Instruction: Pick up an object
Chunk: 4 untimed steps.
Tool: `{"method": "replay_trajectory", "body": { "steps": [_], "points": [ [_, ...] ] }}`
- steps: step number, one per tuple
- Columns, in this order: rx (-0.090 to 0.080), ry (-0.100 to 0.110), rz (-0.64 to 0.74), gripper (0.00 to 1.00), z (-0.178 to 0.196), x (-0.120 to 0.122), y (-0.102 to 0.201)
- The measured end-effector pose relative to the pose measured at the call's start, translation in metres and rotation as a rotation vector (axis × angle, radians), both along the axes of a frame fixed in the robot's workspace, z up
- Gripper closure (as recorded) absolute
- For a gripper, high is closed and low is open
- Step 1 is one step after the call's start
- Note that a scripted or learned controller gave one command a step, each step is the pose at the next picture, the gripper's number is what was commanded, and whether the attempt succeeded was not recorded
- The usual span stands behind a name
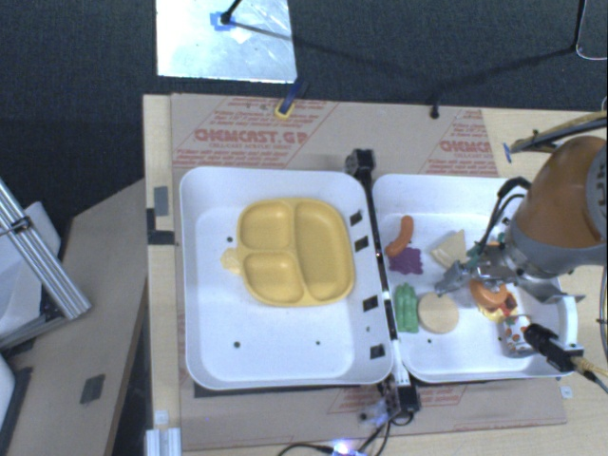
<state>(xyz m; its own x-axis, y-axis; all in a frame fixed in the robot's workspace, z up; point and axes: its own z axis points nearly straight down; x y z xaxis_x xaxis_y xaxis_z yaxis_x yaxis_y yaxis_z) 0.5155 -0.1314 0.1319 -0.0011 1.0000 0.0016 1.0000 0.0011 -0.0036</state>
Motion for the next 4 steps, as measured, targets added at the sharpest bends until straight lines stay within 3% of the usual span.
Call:
{"method": "replay_trajectory", "body": {
  "steps": [1,2,4],
  "points": [
    [-0.002,-0.018,0.003,0.00,-0.030,0.005,0.001],
    [-0.002,-0.015,0.003,1.00,-0.023,0.004,0.001],
    [-0.003,-0.010,0.003,1.00,0.065,0.005,0.000]
  ]
}}
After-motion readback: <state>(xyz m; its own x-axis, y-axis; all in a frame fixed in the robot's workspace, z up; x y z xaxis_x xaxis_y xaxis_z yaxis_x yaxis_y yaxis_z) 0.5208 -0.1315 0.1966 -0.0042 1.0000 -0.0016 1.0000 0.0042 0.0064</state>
